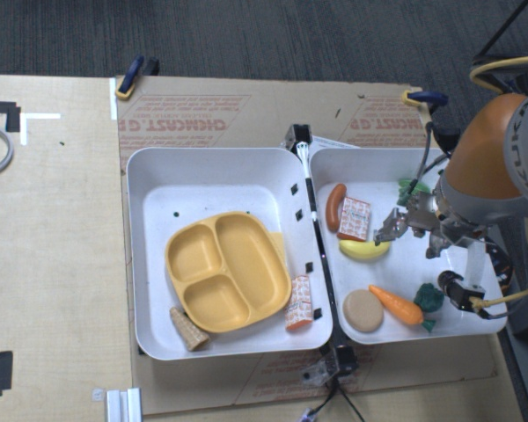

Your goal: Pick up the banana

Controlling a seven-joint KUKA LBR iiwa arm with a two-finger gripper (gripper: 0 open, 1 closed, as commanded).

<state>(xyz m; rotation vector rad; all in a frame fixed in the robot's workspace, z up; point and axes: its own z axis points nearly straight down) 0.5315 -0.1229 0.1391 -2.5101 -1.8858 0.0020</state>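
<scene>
The yellow banana lies in the right bin, near its left wall, just below a red-and-white packet. My gripper hovers in the same bin, just right of the banana. It stands open, and its left finger is at the banana's right tip. Nothing is between the fingers. The grey arm with its orange band comes in from the right and hides part of the bin's far right side.
A red sausage, a carrot, a round tan biscuit and a green piece share the right bin. The left bin holds a yellow divided plate, a wafer cone and a packet.
</scene>
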